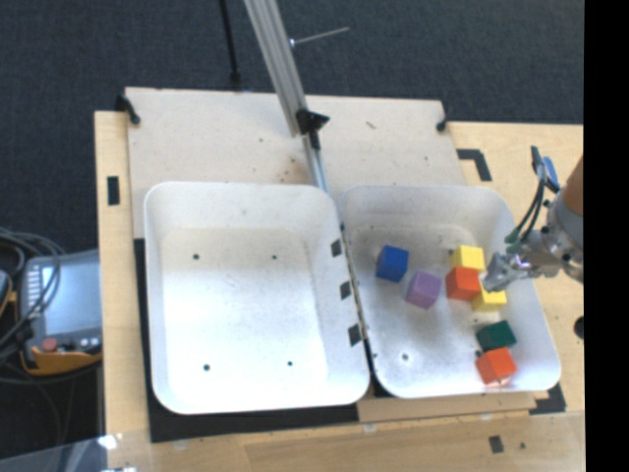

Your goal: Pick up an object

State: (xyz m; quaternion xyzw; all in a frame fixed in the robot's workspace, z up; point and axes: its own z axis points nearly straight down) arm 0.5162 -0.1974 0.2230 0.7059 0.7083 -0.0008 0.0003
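Observation:
Several coloured blocks lie in the right bin (432, 209): a blue cube (392, 263), a purple cube (424, 289), a yellow cube (470, 258), an orange-red cube (462, 283), another yellow block (489, 299), a dark green block (495, 334) and an orange block (496, 365). My gripper (499, 272) reaches in from the right edge and hovers low by the orange-red cube and the yellow block, at the right side of this bin. I see no block between its fingers.
The left bin (246, 298) sits beside the right one, sharing a raised middle rim. A slanted metal pole (280, 62) rises from the back of the bench. A grey control box (54, 308) with cables lies off the bench at left.

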